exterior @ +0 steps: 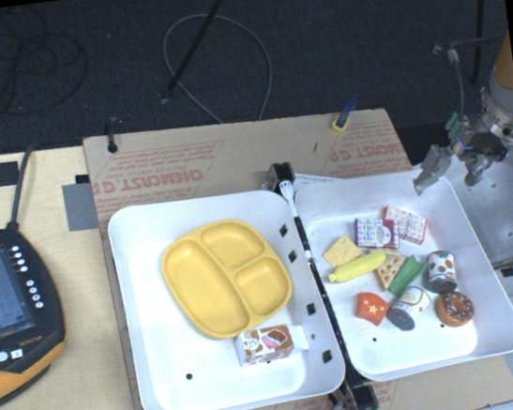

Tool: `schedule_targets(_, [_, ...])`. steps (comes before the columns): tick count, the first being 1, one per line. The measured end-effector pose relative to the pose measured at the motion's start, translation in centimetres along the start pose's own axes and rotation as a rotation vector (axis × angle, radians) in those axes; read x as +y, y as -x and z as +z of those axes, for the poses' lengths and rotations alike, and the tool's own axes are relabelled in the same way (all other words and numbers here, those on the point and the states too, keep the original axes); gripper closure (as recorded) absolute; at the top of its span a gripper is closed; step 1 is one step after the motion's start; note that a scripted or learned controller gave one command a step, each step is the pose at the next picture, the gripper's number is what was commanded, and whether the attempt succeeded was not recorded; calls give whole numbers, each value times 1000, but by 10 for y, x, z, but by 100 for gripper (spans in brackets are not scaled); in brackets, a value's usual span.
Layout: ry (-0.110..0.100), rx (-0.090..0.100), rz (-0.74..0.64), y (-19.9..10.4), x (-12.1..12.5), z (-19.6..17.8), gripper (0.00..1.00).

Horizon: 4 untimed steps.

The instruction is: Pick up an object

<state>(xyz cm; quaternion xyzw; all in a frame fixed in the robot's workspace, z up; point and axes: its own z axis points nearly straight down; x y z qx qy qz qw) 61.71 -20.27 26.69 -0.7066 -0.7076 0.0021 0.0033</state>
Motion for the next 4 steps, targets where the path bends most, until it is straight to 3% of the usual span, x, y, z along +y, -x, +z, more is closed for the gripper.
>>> schedule_targets(1, [1, -1, 1, -35, 26, 152, 0])
schedule_targets(2, [4, 0, 4, -49, -28, 182, 0])
schedule_targets(3, [-4, 4, 6, -48, -28, 176, 100])
schedule_targets(4, [11, 2, -7, -139, -51, 74, 100])
